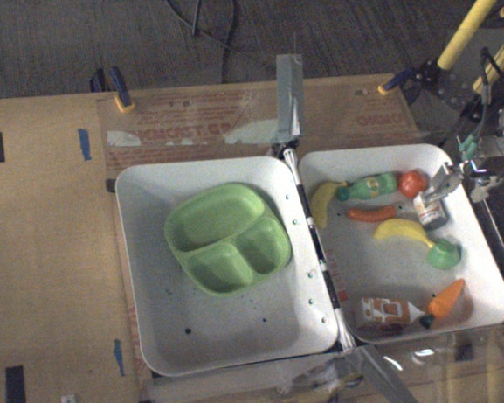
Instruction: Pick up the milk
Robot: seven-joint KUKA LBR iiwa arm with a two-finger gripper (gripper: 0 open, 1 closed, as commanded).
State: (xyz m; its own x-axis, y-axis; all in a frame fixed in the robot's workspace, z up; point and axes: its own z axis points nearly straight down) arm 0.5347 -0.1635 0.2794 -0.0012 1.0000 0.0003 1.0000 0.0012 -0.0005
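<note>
Two white bins sit side by side on the cardboard-covered bench [49, 284]. Of these, the left bin [158, 327] holds a green divided plate [227, 238], tilted a little off square. Next in size, the right bin [493, 298] carries a scatter of toy food. The milk [390, 310], a small carton lying flat on its side, rests near the front edge of that bin, just left of a carrot [445, 299]. Further back lie two bananas, one by the left wall [322, 202] and one toward the middle [404, 230], with a green bottle [371, 186] and a red sausage [372, 215] between them. A tomato [413, 182] sits at the bottle's right end, a small can [429, 213] just below it, and a green round piece [444, 255] nearer the front. The gripper [443, 181] reaches in over the bin's back right part, above the can and well apart from the milk; how far its fingers are parted I cannot tell.
</note>
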